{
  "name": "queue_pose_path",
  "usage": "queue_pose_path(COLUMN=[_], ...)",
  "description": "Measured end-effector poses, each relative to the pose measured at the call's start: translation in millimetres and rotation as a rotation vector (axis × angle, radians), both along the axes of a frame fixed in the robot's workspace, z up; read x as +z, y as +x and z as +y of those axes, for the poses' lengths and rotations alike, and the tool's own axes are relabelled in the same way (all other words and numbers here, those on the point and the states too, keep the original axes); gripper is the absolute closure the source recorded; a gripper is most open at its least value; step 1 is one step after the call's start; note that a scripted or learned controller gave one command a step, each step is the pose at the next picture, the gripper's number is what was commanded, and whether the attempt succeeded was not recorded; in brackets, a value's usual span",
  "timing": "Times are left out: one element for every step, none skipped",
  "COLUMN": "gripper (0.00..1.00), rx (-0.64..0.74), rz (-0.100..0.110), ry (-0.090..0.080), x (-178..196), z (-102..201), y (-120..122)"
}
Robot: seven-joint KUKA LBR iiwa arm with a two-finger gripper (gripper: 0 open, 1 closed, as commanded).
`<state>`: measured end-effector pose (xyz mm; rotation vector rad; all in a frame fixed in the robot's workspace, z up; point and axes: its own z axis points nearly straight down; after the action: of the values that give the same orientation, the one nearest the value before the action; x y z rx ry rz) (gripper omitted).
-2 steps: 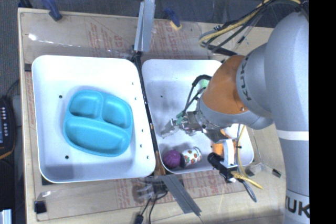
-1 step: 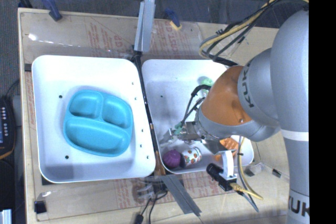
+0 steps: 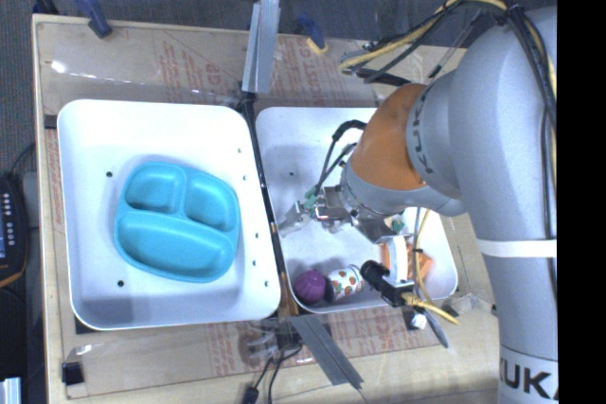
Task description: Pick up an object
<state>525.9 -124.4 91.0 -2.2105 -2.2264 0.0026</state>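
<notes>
The gripper hangs low over the right bin, its grip state impossible to tell. Below it a purple ball lies beside a small patterned cup. White letters "KU" mark the arm's base; a blue divided tray sits in the left bin.

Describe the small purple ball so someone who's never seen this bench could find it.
Find the right-hand white bin, under the grey arm. Along its near edge lies the small round purple ball, beside a white cup with red spots. It is the sole purple thing there.
</notes>
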Motion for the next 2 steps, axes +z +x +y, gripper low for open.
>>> queue_pose_path(gripper=[1.00,1.00], rx=[0.004,-0.002], rz=[0.003,-0.001], ry=[0.002,0.000], x=[9,0], z=[0,-54], y=[0,18])
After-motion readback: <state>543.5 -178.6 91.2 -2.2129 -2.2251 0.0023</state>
